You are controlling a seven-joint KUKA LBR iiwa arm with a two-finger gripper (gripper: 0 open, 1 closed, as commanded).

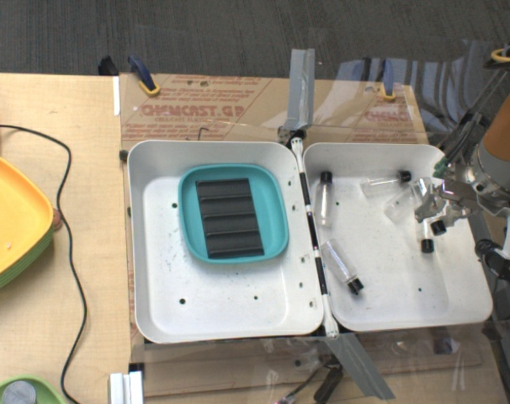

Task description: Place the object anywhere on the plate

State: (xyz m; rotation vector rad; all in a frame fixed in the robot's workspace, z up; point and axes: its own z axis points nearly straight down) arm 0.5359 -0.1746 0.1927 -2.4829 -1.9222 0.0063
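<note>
A teal square plate (189,219) lies in the left bin (154,293). A black ribbed block (230,217) rests flat on its middle. Several clear tubes with black caps are scattered in the right bin (390,305): one upright along the left wall (324,199), one slanted near the front (342,268), one at the back (381,183). My gripper (434,207) hangs low over the right bin's right side. A small black-capped piece (438,225) sits right at its tip, and another cap (426,245) lies just below it. Whether anything is held is not visible.
Yellow and green plates (11,225) are stacked at the bench's left edge, with a black cable (68,225) running past them. A metal divider post (301,91) stands behind the bins. Cardboard (204,108) lies at the back.
</note>
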